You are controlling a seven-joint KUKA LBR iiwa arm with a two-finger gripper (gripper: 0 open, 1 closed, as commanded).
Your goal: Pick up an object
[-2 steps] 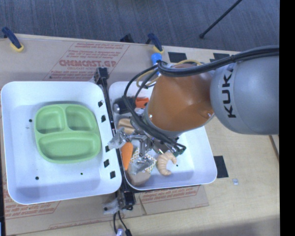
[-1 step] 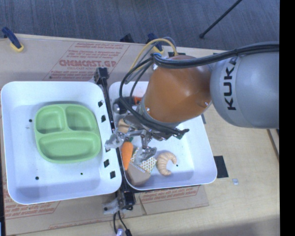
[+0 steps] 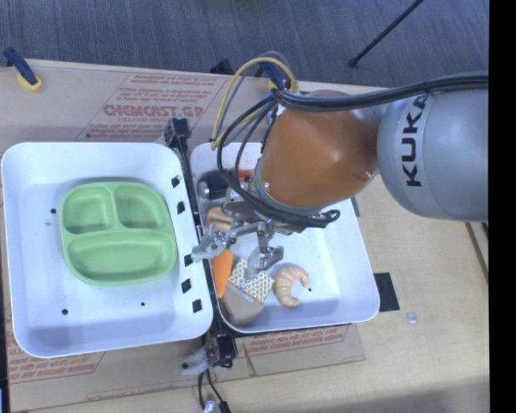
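The jaws [image 3: 245, 246] hang low in the right bin [image 3: 357, 265], over the carrot [image 3: 223, 271] and beside the croissant [image 3: 291, 284]; whether they are spread, I cannot tell. The green plate [image 3: 118, 231] lies in the left bin [image 3: 26, 256].

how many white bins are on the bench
2. The left bin holds a green divided plate. The right bin, touching it along the middle, holds a croissant, a carrot and other small items, partly hidden under the arm.
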